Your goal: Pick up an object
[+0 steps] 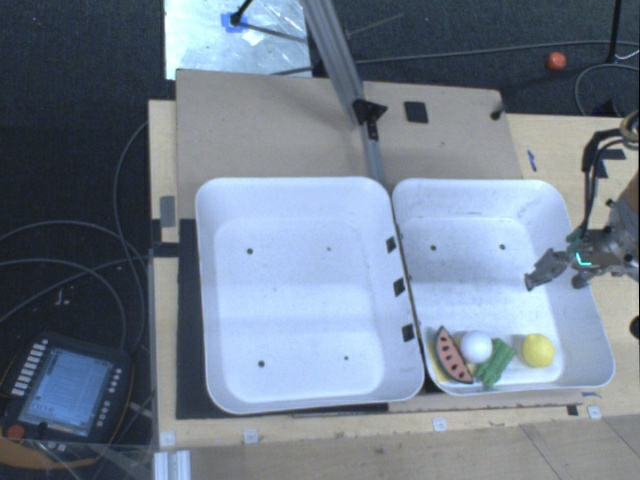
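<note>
White plastic bins: two shallow trays side by side on the counter (pixel 300 98), left bin (pixel 290 288), right bin (pixel 500 218).
Contents, right bin, near edge: watermelon slice (pixel 451 356), smooth white ball (pixel 476 347), green piece (pixel 495 362), round yellow fruit (pixel 538 350), clustered together.
Claw (pixel 560 271): hovering over the right bin's right side, well above the objects; nothing seen held; opening cannot be told.
Progress: no object lifted yet; descent, grasp and lift judged outstanding.
</note>
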